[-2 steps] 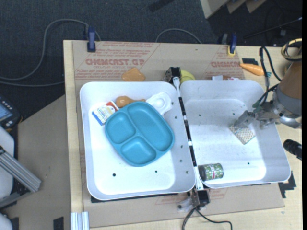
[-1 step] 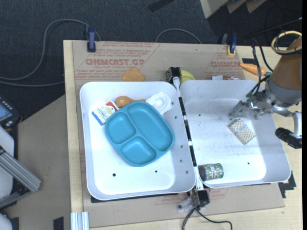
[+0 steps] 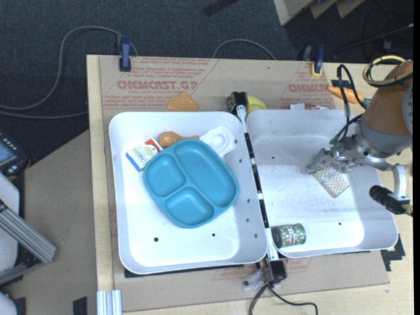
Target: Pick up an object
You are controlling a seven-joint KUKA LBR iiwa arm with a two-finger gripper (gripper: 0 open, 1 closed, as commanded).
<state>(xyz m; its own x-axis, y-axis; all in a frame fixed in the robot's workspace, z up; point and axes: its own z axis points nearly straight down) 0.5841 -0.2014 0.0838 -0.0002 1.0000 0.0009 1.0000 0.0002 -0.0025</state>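
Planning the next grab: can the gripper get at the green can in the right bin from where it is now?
Probably yes. The can lies on its side at the right bin's front-left corner, nothing on top; the gripper hovers farther back over a small packet.

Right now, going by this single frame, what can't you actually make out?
- Gripper: its fingers blur against the small patterned object below, so a grasp can't be judged.
- Orange object and small carton: partly covered by the blue divided tray.
- Yellow-green object: tucked behind the bin rims, identity unclear.
- Can: label too small to read.
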